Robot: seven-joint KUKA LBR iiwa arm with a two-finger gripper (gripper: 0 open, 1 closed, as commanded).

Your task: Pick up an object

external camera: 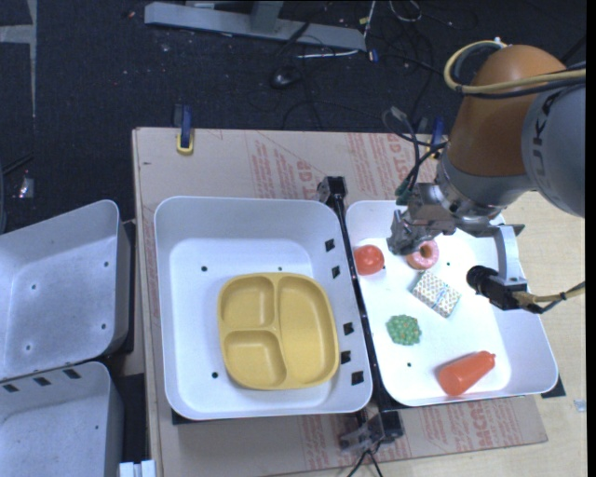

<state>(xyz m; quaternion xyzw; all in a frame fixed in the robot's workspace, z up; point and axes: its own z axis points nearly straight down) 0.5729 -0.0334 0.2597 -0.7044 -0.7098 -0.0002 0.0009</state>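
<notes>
Gripper (416,240): right of centre frame, over right bin (521,359), above pink ring (426,254).
Jaws: opening and hold unreadable.

dark speckled floor (84,74) surrounds a bench topped with printed cardboard (270,168). loose black cables (307,56) and a grey metal bar (251,26), possibly a stand base, lie on the floor behind. a blue clamp (185,130) grips the board's far edge. spare white bins (56,279) sit at left. lighting even.
</notes>
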